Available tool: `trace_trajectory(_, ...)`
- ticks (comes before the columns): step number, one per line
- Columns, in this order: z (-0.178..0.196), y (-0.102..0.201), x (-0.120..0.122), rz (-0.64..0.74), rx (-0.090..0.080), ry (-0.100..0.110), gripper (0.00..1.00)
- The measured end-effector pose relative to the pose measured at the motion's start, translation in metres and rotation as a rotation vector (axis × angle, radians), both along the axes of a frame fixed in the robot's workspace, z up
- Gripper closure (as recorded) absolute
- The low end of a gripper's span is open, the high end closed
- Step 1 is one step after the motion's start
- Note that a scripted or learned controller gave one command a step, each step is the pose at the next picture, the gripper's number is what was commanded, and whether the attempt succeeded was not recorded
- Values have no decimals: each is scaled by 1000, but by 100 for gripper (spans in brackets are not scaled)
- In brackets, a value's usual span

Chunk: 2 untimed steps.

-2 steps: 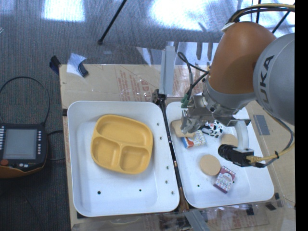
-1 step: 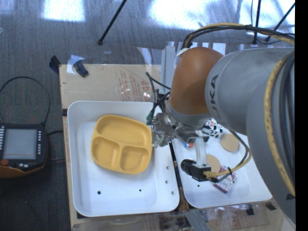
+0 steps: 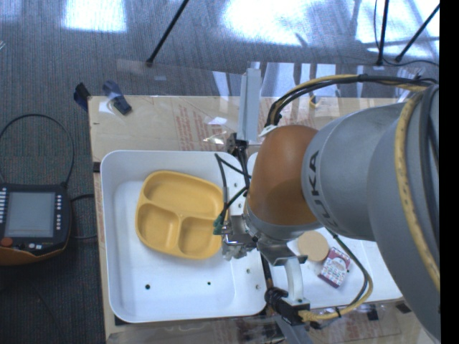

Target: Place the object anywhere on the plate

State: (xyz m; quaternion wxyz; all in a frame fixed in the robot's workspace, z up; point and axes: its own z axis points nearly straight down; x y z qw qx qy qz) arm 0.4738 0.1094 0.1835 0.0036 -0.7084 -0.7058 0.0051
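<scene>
Yellow three-compartment plate (image 3: 181, 213) lay in the left white bin (image 3: 125, 292) on the counter (image 3: 143, 120), nothing on it. A small round tan object (image 3: 313, 245) and a pink-and-white packet (image 3: 334, 267) sat just beside each other in the right bin, by the arm's (image 3: 358, 170) underside, well apart from the plate. The claw (image 3: 238, 241) hung over the seam between the bins at the plate's right rim; couldn't tell whether it was wide, narrow or holding anything.
</scene>
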Motion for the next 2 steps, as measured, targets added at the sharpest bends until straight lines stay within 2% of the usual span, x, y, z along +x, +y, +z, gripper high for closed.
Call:
trace_trajectory(1,1,-22,46,1,0,-5,100)
trace_trajectory(2,92,-109,90,-3,0,-16,100)
